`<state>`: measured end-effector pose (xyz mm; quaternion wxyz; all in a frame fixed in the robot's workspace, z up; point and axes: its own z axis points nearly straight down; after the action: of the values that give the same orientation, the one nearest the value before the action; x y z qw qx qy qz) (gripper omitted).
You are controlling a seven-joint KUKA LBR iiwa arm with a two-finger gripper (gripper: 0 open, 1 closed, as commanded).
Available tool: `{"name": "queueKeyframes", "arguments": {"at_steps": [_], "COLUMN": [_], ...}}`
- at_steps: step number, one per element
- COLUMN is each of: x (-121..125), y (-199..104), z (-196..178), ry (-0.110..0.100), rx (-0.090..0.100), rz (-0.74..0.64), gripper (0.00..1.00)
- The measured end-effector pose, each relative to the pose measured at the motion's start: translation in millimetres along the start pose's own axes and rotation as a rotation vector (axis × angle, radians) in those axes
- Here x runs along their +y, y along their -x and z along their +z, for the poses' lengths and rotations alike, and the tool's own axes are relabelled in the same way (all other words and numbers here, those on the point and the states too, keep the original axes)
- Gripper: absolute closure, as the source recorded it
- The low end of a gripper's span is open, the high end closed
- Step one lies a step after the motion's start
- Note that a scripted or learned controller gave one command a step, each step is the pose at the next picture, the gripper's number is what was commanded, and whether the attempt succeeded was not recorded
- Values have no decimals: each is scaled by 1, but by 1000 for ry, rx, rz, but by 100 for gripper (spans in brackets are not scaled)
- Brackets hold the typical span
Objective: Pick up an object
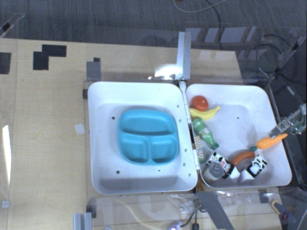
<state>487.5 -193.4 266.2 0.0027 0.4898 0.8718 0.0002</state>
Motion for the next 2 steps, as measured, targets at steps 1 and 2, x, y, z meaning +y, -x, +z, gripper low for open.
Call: {"name": "queueKeyframes", "arguments": {"at_steps": [1, 2], "x": [20, -6], "y": [-33, 11], "z": [38, 35], "ry": [0, 0], "rx": [1, -1], "rz": [-66, -171], "gripper": [100, 100]}}
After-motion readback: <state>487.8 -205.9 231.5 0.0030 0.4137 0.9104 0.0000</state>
